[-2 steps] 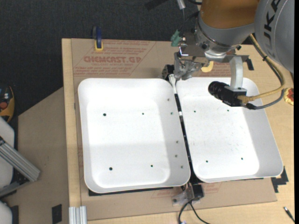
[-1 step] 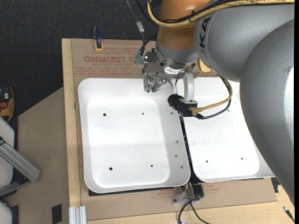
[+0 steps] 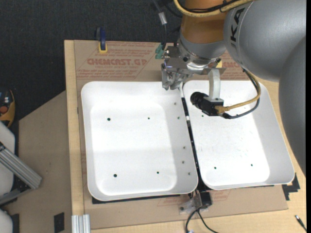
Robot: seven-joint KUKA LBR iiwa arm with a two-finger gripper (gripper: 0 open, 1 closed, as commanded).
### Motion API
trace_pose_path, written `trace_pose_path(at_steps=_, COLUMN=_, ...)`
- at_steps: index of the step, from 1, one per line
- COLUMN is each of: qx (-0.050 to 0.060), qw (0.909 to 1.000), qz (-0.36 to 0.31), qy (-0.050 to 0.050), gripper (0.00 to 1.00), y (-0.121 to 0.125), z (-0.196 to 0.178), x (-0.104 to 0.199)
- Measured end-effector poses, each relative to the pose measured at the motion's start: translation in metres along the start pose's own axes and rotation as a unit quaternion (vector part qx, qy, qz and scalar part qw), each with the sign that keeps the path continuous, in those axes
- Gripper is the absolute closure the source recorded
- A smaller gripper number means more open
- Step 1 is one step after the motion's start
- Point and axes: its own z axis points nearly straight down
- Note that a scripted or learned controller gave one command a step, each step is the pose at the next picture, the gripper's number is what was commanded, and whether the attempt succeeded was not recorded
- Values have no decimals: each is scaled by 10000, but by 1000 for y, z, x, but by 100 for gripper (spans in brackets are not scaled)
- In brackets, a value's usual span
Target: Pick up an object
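Hovering gripper [image 3: 171, 81] at far rims of left bin [image 3: 97, 144], right bin [image 3: 272, 144]

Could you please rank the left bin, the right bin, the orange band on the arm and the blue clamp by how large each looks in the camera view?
1-2. left bin and right bin: alike; the arm covers part of the right one, so unranked.
3. orange band, nearer the camera, so it looks enlarged.
4. blue clamp, smallest.

No object visible, two white bins [image 3: 131, 140]
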Motion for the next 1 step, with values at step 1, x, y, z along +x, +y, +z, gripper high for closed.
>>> trace_pose_path(at_steps=1, qx=-5, qw=10000, qz=-4, qy=1, gripper=100, y=-14, z=-25, x=-2)
